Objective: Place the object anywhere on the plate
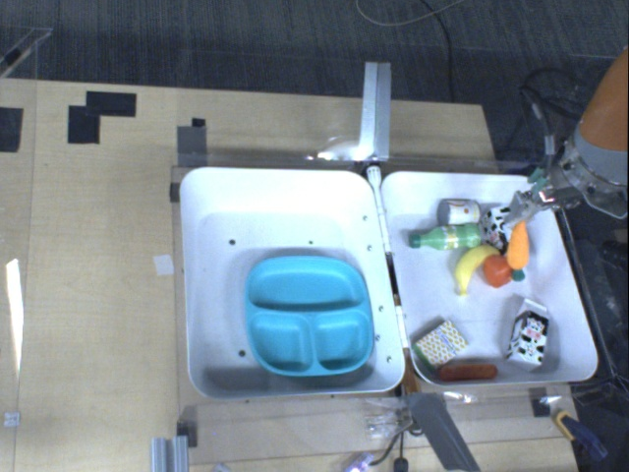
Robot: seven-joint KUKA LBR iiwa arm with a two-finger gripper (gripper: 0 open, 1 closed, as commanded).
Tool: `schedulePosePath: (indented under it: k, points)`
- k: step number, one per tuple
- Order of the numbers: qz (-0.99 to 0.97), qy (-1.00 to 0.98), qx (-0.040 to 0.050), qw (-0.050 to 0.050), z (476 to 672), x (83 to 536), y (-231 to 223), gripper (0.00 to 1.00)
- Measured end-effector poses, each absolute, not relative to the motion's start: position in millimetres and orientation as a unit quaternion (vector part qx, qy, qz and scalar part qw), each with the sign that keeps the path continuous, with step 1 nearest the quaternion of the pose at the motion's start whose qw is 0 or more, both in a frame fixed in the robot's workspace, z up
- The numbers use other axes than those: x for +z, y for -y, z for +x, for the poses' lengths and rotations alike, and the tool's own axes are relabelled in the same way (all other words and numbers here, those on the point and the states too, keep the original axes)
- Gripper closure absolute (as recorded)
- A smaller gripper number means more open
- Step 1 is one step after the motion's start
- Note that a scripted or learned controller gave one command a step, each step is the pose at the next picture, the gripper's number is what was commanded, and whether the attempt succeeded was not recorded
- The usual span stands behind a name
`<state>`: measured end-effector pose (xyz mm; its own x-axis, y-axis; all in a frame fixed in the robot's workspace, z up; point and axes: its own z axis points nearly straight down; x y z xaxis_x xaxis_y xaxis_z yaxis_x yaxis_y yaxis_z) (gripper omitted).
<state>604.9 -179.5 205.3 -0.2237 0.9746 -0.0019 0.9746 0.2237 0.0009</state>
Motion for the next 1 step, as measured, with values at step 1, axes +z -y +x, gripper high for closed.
schedulePosePath:
  k: [1]
  points:
    - [0.572, -0.82, 0.0002, 0.0, 600.9, 140.5, 105.2, 1.0]
